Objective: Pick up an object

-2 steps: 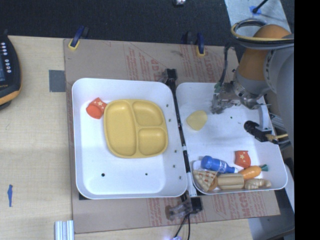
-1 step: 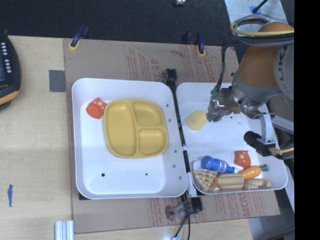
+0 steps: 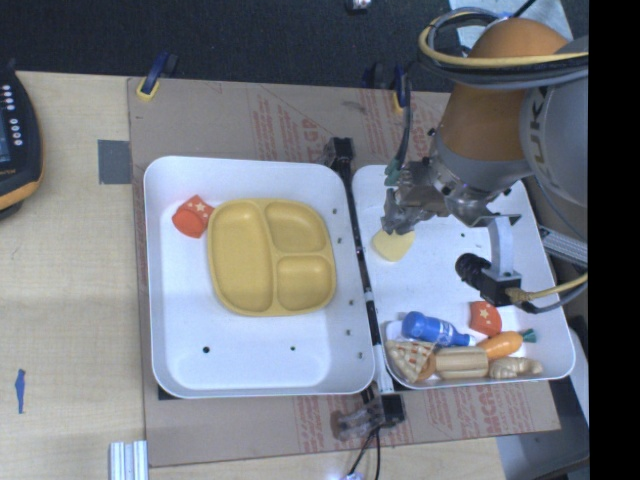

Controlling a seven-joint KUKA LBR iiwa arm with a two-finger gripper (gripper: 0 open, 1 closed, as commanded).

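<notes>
One pale yellow rounded soft-looking piece [image 3: 392,246] lies in the right white bin [image 3: 440,268], directly under the gripper [image 3: 402,220]; whether its fingers grip it, I cannot tell. Other toys crowd that bin's near corner, well apart, leaving room.

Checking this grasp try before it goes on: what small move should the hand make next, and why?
Probably close and lift a little. The hand sits right over the pale yellow piece in the right bin, seemingly touching its top; a small lift would show whether it caught.
</notes>
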